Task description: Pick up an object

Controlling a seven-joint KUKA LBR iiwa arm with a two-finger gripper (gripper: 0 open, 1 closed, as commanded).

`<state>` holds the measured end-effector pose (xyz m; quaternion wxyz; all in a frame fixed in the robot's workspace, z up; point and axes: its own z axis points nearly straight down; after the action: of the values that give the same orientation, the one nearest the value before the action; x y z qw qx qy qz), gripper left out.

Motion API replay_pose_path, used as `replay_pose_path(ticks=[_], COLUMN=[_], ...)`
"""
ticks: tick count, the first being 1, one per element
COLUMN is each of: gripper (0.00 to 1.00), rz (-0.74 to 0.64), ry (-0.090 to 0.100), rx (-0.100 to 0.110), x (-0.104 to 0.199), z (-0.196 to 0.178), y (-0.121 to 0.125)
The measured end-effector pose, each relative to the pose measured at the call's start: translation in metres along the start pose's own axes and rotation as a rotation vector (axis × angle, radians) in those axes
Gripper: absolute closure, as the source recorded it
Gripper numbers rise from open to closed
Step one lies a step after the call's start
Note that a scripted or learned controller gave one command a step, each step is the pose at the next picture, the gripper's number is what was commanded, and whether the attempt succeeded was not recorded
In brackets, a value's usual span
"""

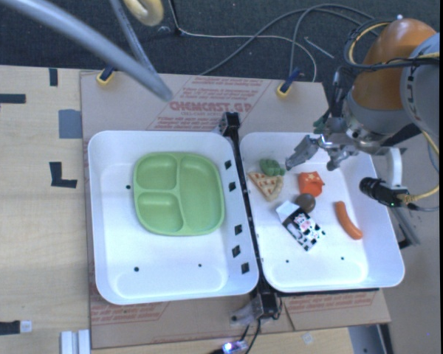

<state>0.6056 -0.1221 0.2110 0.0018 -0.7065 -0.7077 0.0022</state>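
Note:
My gripper (pixel 317 155) hangs over the back of the right bin (pixel 369 268), its two fingers spread open with nothing between them. Just below it lies a red-orange block (pixel 311 183). To the left sit a green toy (pixel 271 167) and a waffle-patterned wedge (pixel 266 184). A brown round piece (pixel 305 202) rests above a black-and-white spotted toy (pixel 303 227). An orange sausage (pixel 348 220) lies towards the bin's right side.
The left bin (pixel 111 264) holds a green divided plate (pixel 179 194). A black divider with clips (pixel 240 198) runs between the bins. Cables trail behind the bench, and a grey pole (pixel 81 28) crosses the upper left.

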Motion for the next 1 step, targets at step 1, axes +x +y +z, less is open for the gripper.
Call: replay_pose_path(ticks=[1], gripper=[0.00], rz=[0.001], ry=[0.000], rx=[0.001], x=[-0.0008], z=[0.0439], y=[-0.0013])
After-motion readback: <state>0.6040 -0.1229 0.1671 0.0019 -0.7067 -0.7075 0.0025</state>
